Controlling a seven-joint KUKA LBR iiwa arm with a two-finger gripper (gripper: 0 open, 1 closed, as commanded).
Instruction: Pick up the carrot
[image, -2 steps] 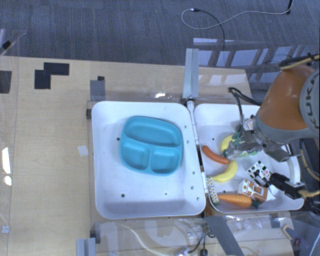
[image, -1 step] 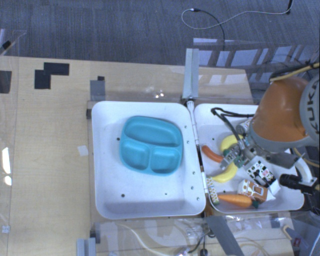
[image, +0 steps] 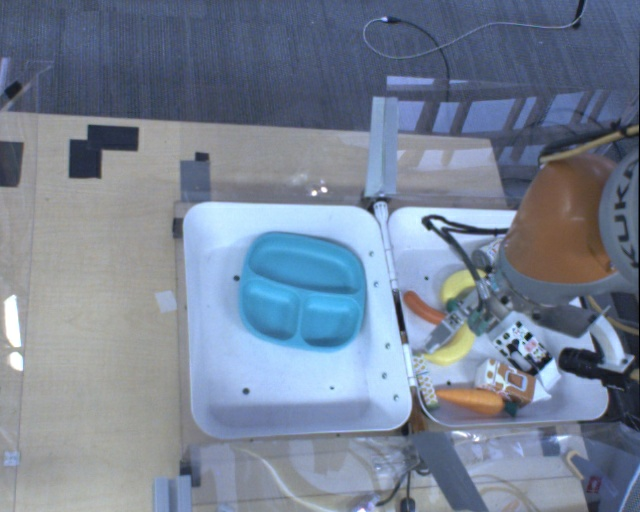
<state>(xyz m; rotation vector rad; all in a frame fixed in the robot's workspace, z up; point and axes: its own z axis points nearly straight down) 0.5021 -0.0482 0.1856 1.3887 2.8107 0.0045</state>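
The carrot (image: 468, 401), orange with a green stub at its right end, lies flat along the front wall of the right bin (image: 590, 405). My gripper (image: 458, 326) hangs below the orange wrist band over the middle of that bin. It sits above a yellow banana-like piece (image: 452, 347), a little behind the carrot and apart from it. The arm's body covers much of the bin's back right part.
A red-orange elongated item (image: 421, 307) lies near the right bin's left wall, and another yellow piece (image: 457, 287) lies behind the gripper. Two small printed boxes (image: 520, 347) (image: 499, 377) sit right of the carrot. The left bin (image: 215, 400) holds a blue divided plate (image: 300, 290).
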